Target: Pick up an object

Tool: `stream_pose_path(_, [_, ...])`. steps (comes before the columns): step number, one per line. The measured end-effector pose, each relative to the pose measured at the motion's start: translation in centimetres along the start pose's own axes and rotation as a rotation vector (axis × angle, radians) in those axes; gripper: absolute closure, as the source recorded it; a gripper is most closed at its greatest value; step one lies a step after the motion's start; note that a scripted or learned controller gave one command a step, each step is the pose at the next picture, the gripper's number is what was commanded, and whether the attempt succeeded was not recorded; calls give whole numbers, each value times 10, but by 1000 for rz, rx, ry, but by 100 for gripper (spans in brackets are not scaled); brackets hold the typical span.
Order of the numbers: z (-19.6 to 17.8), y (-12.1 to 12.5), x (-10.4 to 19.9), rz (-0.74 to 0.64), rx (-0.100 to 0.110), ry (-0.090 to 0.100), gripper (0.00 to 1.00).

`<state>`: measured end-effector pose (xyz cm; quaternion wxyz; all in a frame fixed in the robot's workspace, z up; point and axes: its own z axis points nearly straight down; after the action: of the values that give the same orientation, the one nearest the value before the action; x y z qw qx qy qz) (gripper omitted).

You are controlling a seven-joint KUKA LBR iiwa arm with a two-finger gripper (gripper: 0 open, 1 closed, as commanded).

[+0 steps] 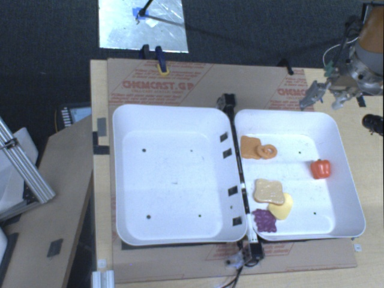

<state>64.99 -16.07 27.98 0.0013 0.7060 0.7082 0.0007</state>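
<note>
The left bin [174, 179] sits beside the right bin [345, 161], where a pretzel [259, 148], toast [269, 191], purple cluster [264, 220], lemon wedge [282, 207] and red pepper [320, 169] lie (the lower three crowded, so a descent could clip neighbours). The tool [327, 95] hangs above the far rim, spread open, holding nothing.

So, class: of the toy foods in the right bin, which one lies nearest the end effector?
The red pepper, alone by the bin's right wall. The end effector hangs above that bin's far right corner; the other foods lie along the left side.
</note>
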Motion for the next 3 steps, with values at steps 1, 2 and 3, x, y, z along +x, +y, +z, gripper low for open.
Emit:
stream_pose_path(1, [-183,8,12,-4,-17,-4,0])
stream_pose_path(2, [-260,-35,-49,5,-6,-3,0])
stream_pose_path(3, [-268,-33,-46,-3,-5,-3,100])
